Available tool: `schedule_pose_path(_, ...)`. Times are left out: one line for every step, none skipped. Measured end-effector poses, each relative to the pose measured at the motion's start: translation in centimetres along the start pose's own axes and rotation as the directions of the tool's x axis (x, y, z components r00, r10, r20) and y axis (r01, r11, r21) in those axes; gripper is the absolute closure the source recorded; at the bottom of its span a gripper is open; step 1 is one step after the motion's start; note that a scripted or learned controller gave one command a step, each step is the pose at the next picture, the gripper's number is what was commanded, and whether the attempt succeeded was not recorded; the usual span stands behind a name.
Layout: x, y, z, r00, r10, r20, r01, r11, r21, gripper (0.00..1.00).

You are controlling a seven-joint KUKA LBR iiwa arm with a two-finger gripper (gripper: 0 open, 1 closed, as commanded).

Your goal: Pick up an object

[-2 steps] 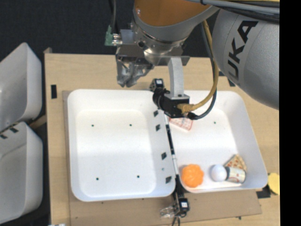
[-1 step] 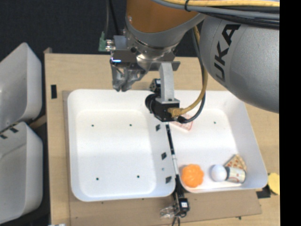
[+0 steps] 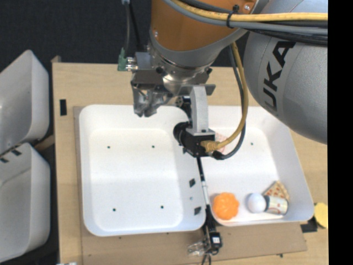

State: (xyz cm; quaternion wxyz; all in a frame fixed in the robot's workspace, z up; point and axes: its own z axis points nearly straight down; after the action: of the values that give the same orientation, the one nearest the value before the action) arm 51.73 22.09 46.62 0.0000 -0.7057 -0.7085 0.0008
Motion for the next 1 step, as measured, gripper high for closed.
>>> schedule_pose_path(-0.04,-0.62,1.61,1.0,-0.001,0.0,0.001,1.0,0.0,1.0)
